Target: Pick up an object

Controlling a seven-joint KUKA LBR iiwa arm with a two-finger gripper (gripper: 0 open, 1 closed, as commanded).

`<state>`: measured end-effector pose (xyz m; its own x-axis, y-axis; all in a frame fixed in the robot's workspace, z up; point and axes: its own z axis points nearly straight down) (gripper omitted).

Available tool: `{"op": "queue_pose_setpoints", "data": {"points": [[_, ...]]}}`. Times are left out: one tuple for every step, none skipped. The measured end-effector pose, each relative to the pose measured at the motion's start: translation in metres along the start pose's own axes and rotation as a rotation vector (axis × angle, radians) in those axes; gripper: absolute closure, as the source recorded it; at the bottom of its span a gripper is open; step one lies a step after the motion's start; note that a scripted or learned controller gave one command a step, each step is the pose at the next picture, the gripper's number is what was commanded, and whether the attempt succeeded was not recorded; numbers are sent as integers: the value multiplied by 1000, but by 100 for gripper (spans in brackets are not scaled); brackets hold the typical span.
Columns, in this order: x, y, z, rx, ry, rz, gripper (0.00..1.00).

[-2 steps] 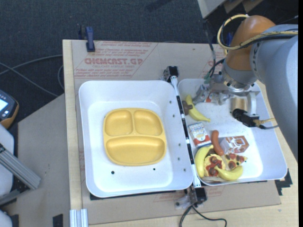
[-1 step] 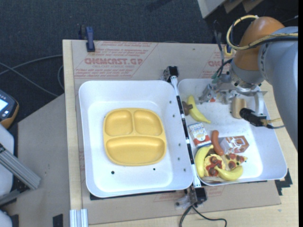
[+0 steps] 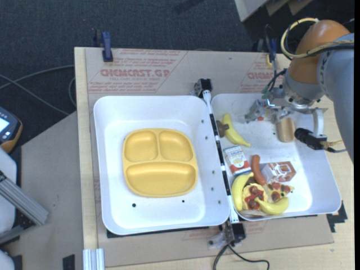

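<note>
Over the right bin: the arm (image 3: 315, 49) reaches in from the right, and its gripper (image 3: 274, 110) hangs low above the bin's far end.
Gripper state: cannot tell whether it is apart or together; nothing is visibly clamped in it.
Right bin (image 3: 323, 198): holds the candidates, namely a yellow banana (image 3: 233, 131) near the divider, a small carton (image 3: 236, 160), a sausage (image 3: 257, 169), a red packet (image 3: 279, 171), a pizza slice (image 3: 260, 196) and a second banana (image 3: 270, 207) in the near corner.
Nearest item: a tan cylinder (image 3: 285, 129) lies just beside the gripper, apparently on the bin floor.
Left bin (image 3: 107, 151): carries a yellow divided plate (image 3: 160, 162).
Progress: judged early; no object looks lifted, so grasping and raising are left.
</note>
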<state>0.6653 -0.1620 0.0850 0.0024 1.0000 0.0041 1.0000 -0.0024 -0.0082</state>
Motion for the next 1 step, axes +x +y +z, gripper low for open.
{"op": "queue_pose_setpoints", "data": {"points": [[-26,0,2,14,19,-6,0]]}}
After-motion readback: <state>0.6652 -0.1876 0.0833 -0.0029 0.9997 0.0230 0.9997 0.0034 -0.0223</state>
